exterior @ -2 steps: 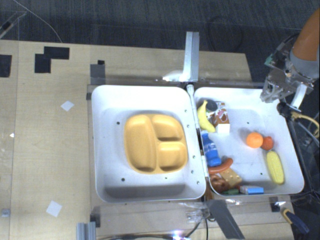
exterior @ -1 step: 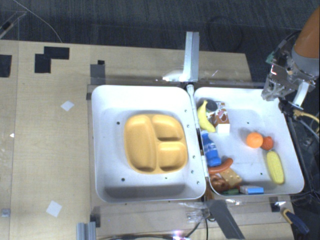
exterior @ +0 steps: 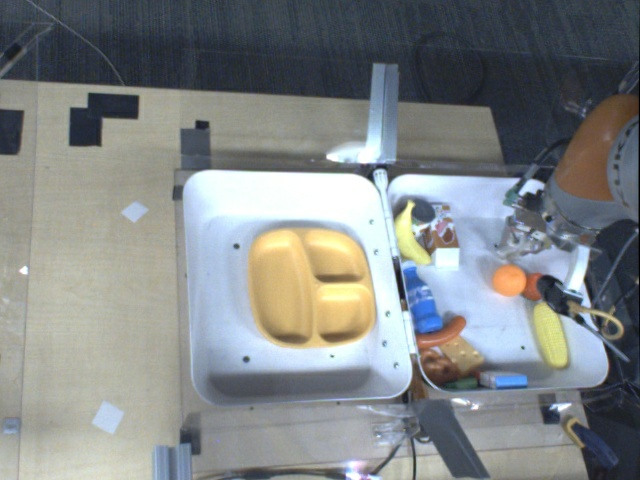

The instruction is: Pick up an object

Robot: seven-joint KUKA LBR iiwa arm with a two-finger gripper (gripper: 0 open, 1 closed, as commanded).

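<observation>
The right bin point(exterior: 480, 193) holds a banana point(exterior: 408, 234), a dark brown packet point(exterior: 438, 232) with a white block point(exterior: 446, 259) by it, a blue bottle point(exterior: 420, 304), a sausage point(exterior: 441, 330), an orange ball point(exterior: 509, 281), a corn cob point(exterior: 550, 333) and a small blue bar point(exterior: 509, 379). My gripper point(exterior: 520, 236) hangs over the bin's right half, just above the orange ball and apart from it. Nothing shows between its fingers.
The left bin point(exterior: 215, 268) bears a yellow divided tray point(exterior: 308, 286). A metal post point(exterior: 383, 108) stands behind the seam between the bins. Cables point(exterior: 590, 313) trail over the right bin's right rim near the corn cob.
</observation>
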